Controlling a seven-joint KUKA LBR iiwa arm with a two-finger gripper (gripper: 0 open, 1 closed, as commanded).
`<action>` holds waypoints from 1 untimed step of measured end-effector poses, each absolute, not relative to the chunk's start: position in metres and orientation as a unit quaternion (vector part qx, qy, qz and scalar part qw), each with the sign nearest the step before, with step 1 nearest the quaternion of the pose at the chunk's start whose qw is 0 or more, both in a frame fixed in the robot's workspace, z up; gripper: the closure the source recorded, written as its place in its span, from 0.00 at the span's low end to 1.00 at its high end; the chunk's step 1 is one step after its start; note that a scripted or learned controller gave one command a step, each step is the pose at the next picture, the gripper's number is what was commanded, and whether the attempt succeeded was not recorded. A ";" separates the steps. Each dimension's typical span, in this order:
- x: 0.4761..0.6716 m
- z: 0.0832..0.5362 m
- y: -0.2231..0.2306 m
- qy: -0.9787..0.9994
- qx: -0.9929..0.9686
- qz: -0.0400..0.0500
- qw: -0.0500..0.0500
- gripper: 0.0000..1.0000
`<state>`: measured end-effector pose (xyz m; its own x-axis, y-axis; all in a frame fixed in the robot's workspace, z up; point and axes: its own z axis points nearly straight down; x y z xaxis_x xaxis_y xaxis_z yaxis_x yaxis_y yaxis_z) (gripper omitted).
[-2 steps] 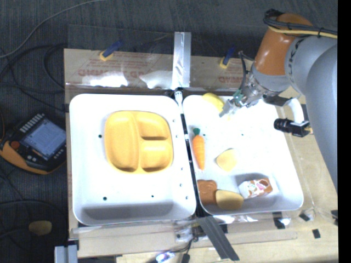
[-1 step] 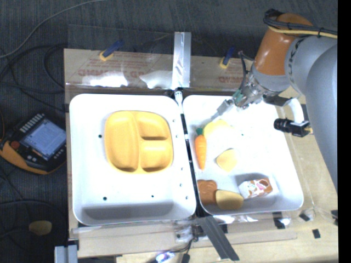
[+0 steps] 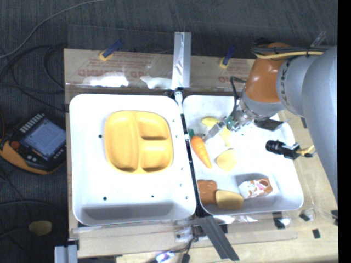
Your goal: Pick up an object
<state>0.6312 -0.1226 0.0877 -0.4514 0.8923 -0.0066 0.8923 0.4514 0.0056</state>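
Bright overhead light, soft shadows, slight blur

you've got a yellow divided tray (image 3: pixel 138 141) in the left bin (image 3: pixel 82 201), a teach pendant (image 3: pixel 38 141) on the floor far left, blue clamps (image 3: pixel 111 50) along the far edge.

Bench (image 3: pixel 82 64): flat brown board under clear plastic sheet (image 3: pixel 120 64). Directly on it, two shallow white bins touching side by side. Right bin (image 3: pixel 285 188) beneath gripper (image 3: pixel 210 131); left bin (image 3: pixel 88 201) beyond fingertips, away from arm. Blue-yellow clamps (image 3: pixel 111 50) on far edge. Crumpled white material (image 3: pixel 104 81), possibly plastic, behind left bin.
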 end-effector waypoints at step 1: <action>0.633 0.096 -0.122 0.852 0.524 0.002 0.005 1.00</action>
